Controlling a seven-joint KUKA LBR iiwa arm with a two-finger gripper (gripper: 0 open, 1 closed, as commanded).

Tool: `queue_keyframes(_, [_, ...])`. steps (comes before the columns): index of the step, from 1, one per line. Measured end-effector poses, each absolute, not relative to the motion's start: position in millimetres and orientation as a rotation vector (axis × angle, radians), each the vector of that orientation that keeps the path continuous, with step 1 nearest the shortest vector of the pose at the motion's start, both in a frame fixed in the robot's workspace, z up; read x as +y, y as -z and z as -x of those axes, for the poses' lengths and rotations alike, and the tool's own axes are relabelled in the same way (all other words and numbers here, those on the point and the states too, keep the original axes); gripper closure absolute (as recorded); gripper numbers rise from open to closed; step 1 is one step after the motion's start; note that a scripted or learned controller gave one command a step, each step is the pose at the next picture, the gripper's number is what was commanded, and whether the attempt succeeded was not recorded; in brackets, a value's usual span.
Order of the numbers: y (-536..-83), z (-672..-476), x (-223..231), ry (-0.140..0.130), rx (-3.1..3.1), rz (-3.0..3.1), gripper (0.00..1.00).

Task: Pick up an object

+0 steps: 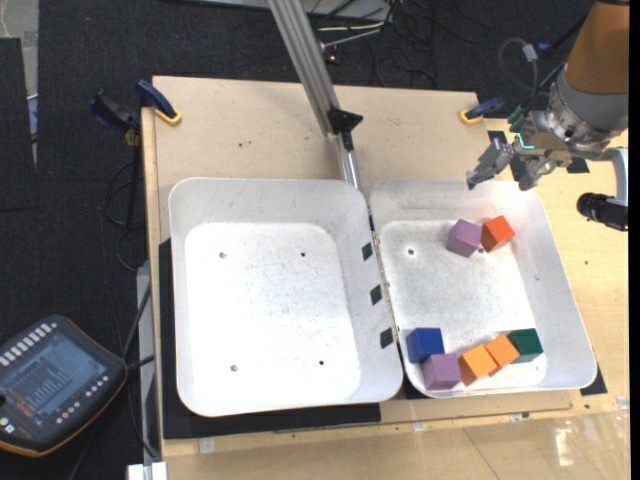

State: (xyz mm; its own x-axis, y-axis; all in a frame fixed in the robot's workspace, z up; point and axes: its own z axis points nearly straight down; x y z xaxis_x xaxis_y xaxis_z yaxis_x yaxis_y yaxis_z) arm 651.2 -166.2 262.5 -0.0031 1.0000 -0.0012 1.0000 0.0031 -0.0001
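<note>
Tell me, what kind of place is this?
Most likely a robot test lab. A robot arm reaches over two white bins on a bench, small coloured blocks lie in one, and a handheld control pad sits nearby among loose cables.

Your arm (598, 63) presents a broad orange band above a grey wrist section. Dark cables loop alongside the wrist. The end effector (508, 168) is grey metal with dark fittings and a small green marking on its body; you will find finer detail blurred.

The arm reaches in from the right, its tool (507, 168) open, fingers spread, pointing down-left
</note>
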Motion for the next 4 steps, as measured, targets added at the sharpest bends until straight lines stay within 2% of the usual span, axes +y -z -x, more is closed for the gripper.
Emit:
queue_keyframes(2, [-154.9, -637.9, -158.8, 0.005, 2.227, -2.222, 0.0])
queue_keyframes(3, [-123.3, -642.1, -160.8, -0.009, 2.211, -2.212, 0.0])
queue_keyframes(4, [-132.8, -643.1, -160.6, -0.012, 2.209, -2.209, 1.0])
